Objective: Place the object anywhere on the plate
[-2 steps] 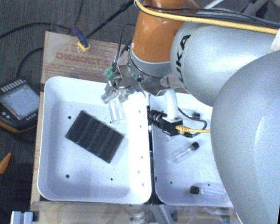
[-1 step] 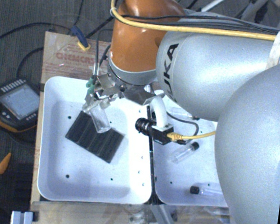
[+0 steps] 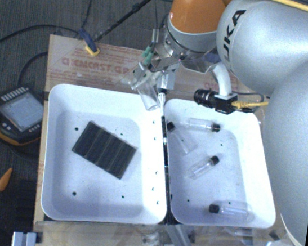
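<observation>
A dark ribbed rectangular plate [image 3: 105,149] lies flat in the middle of the left bin [image 3: 53,191]. Several clear vials with black caps lie in the right bin [image 3: 262,180]: one near the far wall [image 3: 202,124], one beside the divider [image 3: 181,139], one in the middle [image 3: 205,165], one at the front right [image 3: 231,209]. My gripper [image 3: 149,93] hangs above the far end of the divider between the bins, beyond the plate's far right corner. Something pale and translucent shows at its tip; I cannot make out whether it is a vial.
The grey arm with its orange band [image 3: 195,9] covers the upper right. A black and yellow fitting [image 3: 222,102] juts out over the right bin's far rim. A teach pendant [image 3: 16,113] and cables lie on the floor to the left.
</observation>
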Robot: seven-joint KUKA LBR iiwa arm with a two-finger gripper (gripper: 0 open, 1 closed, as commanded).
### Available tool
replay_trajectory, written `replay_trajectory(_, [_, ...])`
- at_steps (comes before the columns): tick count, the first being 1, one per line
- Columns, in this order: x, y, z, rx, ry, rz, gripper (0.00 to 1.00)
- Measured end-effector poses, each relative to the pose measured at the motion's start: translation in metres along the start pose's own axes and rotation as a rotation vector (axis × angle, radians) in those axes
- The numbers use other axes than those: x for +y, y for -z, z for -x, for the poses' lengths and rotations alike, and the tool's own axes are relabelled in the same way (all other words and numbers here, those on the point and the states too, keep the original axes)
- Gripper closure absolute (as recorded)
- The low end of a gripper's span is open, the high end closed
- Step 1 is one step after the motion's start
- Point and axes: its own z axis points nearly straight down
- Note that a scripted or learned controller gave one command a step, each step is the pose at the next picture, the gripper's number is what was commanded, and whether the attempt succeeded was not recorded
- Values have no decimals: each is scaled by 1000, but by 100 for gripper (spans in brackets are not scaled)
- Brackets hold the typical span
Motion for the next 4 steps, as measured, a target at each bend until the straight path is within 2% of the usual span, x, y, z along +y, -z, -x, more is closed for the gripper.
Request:
replay_trajectory(1, [24,50,-59,1,-122,0,100])
replay_trajectory(2, [48,-10,-85,1,-346,-3,100])
replay_trajectory(3, [46,-27,-86,0,-740,-4,100])
replay_trajectory(4, [61,-16,-89,0,-306,-2,100])
